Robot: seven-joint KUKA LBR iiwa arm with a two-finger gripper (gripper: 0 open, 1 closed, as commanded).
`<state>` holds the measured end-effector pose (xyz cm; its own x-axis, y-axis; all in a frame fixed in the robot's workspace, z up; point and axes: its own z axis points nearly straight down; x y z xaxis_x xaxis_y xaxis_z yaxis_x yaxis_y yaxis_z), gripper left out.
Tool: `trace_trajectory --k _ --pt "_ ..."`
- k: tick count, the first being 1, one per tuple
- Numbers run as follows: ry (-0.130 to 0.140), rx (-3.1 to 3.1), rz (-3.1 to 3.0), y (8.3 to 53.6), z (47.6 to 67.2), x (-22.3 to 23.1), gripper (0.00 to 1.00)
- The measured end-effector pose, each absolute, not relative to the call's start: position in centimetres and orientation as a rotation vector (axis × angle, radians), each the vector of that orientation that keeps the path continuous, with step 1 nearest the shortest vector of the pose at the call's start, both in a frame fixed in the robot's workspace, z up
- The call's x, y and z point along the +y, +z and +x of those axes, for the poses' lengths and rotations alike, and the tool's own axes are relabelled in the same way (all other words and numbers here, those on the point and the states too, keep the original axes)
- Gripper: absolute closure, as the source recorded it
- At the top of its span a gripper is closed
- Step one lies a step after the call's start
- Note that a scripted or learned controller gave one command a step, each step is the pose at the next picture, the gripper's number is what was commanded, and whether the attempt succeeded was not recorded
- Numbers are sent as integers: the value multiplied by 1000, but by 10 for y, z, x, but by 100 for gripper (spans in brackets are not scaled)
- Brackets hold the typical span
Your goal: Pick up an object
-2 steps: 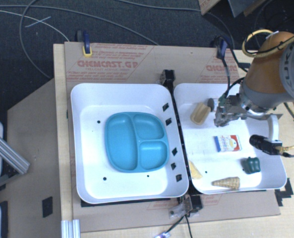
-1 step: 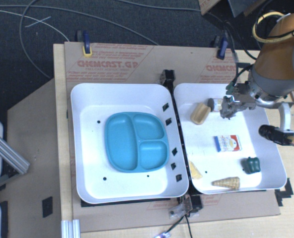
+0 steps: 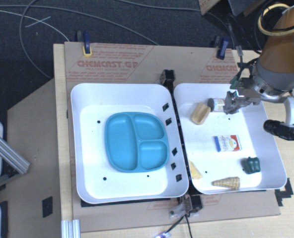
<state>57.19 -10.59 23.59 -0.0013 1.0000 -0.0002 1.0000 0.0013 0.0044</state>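
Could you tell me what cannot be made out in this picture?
- Gripper: camera view; fingers too small and blurred to tell open from shut.
- Small card: camera view; print too small to read.
- Green object: camera view; too small to identify.
- Arm: camera view; cut off by the right edge.

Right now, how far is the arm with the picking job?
Done: nothing looks lifted yet. The tan block, blue-and-red packet, green object and cone all lie in the right bin; the blue divided plate sits in the left bin. In hand: the gripper is low beside the tan block. Left: grasping and lifting one.
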Motion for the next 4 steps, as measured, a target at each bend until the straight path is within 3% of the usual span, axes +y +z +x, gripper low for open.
trace_trajectory --k 4 --pt "-4 2231 2220 222 505 89 100"
